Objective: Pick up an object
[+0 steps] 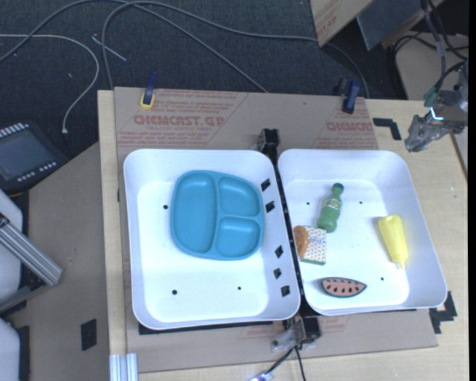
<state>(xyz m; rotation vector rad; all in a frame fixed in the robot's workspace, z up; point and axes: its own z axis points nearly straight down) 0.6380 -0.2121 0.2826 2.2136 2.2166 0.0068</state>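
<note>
The right bin [416, 223] holds several small objects. A green bottle [331, 208] lies near its middle, and a yellow squeeze bottle [393, 239] lies by the right wall. A small patterned packet with an orange end [310, 244] rests against the left wall. A watermelon slice [343, 287] lies near the front rim. My gripper [425, 132] hangs at the far right, above the bench beyond the right bin's back right corner, well apart from every object.
The left bin [149, 283] holds a blue divided plate [217, 214]. Black clips line the divider between the bins [277, 223]. Cables run over the dark floor behind the bench, and a cardboard box [335, 18] stands at the back.
</note>
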